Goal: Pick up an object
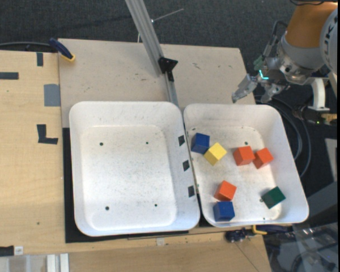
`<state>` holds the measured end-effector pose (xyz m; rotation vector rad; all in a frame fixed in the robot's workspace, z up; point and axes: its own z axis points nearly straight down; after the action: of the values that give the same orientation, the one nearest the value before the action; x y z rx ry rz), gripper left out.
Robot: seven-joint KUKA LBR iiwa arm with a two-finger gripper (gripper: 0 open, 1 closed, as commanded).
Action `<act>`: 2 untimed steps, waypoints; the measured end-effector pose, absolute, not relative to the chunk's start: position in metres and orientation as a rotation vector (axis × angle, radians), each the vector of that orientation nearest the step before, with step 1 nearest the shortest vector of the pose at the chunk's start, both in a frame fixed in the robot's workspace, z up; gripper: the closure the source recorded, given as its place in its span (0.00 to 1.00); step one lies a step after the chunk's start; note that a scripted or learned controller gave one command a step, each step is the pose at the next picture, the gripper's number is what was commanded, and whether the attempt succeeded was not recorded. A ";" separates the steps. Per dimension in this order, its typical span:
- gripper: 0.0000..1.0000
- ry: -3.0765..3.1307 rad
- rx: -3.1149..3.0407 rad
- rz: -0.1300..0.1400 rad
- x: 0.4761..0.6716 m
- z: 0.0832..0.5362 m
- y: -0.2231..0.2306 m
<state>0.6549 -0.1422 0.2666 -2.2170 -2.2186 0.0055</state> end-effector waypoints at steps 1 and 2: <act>0.00 -2.224 -2.219 0.003 0.656 0.270 -0.142; 0.00 -2.221 -2.217 0.007 0.654 0.226 -0.140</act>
<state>0.6541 -0.1398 0.2263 -2.2171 -2.2213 0.0067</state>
